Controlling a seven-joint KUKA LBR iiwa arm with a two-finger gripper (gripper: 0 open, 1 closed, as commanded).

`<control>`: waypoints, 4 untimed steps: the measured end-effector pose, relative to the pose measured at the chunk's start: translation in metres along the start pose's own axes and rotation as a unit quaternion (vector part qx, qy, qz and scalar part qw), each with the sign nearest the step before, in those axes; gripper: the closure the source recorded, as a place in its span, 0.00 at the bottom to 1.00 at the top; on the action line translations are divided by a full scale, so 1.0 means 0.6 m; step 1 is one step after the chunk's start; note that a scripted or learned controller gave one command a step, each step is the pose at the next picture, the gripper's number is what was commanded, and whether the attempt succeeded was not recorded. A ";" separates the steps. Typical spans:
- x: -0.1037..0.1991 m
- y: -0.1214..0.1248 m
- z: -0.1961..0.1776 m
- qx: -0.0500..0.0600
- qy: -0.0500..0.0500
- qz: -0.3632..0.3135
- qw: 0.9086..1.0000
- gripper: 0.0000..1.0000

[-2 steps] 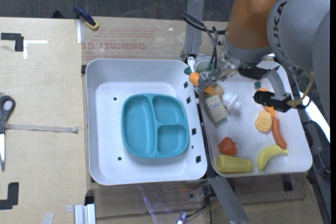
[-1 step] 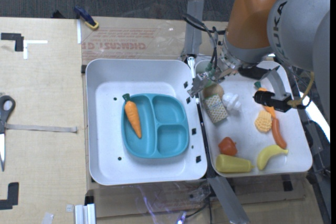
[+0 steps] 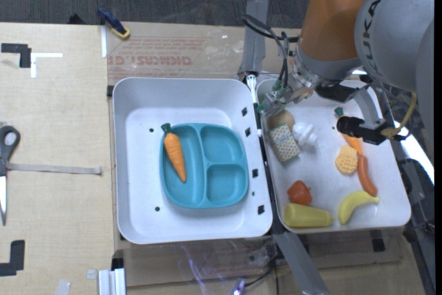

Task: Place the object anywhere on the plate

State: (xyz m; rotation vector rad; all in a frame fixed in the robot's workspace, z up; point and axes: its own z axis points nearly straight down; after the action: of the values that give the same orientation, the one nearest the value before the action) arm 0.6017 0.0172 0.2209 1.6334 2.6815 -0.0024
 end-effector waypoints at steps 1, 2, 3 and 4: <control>0.058 -0.012 0.003 0.001 0.001 0.108 0.994 1.00; 0.172 -0.076 0.033 0.003 0.001 0.296 0.955 1.00; 0.250 -0.102 -0.056 0.001 0.000 0.247 0.969 1.00; 0.250 -0.102 -0.056 0.001 0.000 0.247 0.969 0.00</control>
State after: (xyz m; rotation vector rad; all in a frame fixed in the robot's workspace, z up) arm 0.4786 0.1222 0.2541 2.2458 2.1954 -0.0028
